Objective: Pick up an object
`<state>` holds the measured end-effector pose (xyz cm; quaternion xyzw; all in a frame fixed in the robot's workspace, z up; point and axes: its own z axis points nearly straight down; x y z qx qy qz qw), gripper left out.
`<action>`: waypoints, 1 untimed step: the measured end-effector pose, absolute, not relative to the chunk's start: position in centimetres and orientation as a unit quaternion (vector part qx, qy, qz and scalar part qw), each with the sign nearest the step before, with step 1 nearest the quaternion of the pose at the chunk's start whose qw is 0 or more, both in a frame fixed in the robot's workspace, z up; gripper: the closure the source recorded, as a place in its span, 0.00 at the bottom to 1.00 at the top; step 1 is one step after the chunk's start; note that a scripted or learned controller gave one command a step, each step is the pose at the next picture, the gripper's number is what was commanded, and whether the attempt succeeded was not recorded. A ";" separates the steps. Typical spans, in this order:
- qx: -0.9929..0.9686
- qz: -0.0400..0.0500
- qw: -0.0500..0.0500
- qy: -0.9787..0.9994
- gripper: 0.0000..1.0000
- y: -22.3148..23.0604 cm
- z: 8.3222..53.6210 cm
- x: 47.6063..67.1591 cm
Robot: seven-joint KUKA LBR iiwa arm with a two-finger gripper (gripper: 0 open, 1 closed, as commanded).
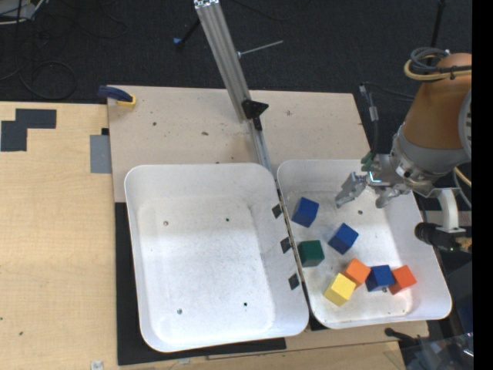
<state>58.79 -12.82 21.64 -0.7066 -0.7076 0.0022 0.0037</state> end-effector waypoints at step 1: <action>-0.707 0.001 0.002 -0.707 0.00 -12.9 21.9 58.9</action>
